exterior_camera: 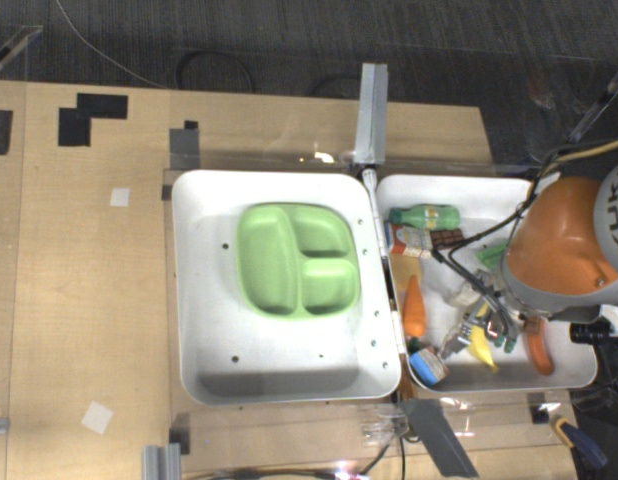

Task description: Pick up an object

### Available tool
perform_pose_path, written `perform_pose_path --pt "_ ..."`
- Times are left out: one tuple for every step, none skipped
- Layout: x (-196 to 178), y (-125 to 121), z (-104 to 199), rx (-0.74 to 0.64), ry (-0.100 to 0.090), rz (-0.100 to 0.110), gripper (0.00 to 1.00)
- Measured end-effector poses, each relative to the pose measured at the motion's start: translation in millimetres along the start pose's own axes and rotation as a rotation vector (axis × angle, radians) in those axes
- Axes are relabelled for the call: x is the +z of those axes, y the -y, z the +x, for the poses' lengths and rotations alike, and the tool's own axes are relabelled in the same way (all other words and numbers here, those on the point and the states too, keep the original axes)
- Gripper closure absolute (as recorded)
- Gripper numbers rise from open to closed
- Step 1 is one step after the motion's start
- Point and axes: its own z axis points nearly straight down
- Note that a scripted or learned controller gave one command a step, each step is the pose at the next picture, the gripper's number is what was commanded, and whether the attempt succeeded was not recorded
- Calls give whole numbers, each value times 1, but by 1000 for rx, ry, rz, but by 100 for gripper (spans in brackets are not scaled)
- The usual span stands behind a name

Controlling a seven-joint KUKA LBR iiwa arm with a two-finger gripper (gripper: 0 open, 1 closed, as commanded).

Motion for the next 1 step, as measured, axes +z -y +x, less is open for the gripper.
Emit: perform_pose_path --pt "-14 -3 -5 -9 16 -4 100"
